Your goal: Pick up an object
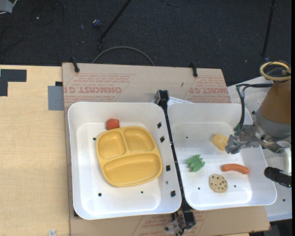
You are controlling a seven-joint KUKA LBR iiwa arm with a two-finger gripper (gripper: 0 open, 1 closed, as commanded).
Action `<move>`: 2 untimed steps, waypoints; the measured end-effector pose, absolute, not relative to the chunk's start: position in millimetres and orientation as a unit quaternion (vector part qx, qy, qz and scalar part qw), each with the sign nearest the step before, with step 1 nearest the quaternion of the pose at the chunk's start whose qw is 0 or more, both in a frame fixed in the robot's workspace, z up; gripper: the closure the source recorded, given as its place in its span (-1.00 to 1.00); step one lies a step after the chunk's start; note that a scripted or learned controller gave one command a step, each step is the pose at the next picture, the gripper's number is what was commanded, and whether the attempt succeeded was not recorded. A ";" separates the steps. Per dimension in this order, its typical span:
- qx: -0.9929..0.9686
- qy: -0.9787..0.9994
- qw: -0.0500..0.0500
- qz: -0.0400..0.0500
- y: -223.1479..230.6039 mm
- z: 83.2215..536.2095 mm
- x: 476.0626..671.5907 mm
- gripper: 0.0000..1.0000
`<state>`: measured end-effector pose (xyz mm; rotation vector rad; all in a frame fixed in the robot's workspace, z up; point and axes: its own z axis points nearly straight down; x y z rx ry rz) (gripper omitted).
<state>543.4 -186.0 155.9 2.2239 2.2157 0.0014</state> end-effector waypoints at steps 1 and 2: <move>0.706 0.708 0.001 0.001 -183.0 200.0 549.1 1.00; 0.706 0.708 0.002 0.001 -189.6 261.6 549.9 1.00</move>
